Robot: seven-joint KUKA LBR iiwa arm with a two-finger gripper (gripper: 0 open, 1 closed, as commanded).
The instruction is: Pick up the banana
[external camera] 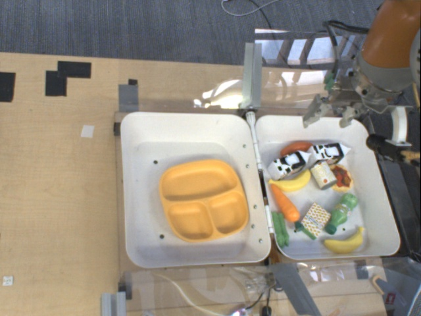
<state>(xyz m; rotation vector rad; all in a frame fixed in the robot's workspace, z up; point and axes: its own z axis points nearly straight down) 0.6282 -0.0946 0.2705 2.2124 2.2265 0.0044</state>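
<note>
The curved yellow banana [344, 242] lies at the near edge of the right white bin [383, 196], just beside a green plastic bottle [340, 212] (an easy wrong catch). The two-finger gripper [331, 114] hangs over the far rim, fingers spread and empty; it should descend across the banana's middle.

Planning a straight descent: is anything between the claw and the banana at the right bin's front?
Nothing covers that banana. The claw hangs over the bin's back edge; cartons and a green bottle lie between.
</note>
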